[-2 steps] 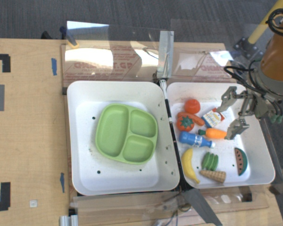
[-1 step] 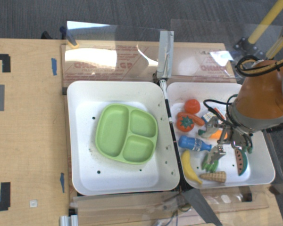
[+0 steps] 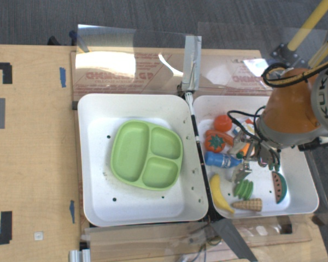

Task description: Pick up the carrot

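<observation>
A robotics lab: taped plywood bench point(image 3: 27, 146), clear plastic shields point(image 3: 131, 59), white bins point(image 3: 93, 146).

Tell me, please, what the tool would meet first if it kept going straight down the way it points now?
Most likely the green toy, which lies right below the tool in the right bin. Depth is hard to judge from this slanted view, so it might instead land on the bin floor just beside it.

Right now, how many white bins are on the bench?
2. The left bin holds a green divided plate. The right bin holds the toy foods; the arm covers part of it.
</observation>
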Motion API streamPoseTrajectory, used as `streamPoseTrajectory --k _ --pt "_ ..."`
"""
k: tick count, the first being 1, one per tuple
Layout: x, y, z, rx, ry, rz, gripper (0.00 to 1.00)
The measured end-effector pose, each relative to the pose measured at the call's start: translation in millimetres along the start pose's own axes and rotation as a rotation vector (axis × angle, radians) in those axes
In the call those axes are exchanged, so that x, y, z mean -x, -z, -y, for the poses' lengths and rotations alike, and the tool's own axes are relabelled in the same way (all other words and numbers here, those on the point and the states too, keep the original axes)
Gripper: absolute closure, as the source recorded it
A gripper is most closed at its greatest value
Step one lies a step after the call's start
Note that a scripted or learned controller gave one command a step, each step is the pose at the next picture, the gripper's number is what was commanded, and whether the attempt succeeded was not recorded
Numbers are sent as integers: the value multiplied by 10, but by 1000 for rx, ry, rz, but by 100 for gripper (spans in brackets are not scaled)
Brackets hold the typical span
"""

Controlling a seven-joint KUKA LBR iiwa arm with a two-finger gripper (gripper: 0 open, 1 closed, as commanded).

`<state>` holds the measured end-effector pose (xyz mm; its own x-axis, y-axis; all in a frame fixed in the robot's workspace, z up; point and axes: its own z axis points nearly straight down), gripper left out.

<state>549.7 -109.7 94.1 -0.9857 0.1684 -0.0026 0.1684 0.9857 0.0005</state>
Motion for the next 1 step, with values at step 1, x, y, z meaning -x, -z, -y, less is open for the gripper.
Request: streamPoseTrajectory --k 1 --pt "627 -51 -64 0 -58 9 0"
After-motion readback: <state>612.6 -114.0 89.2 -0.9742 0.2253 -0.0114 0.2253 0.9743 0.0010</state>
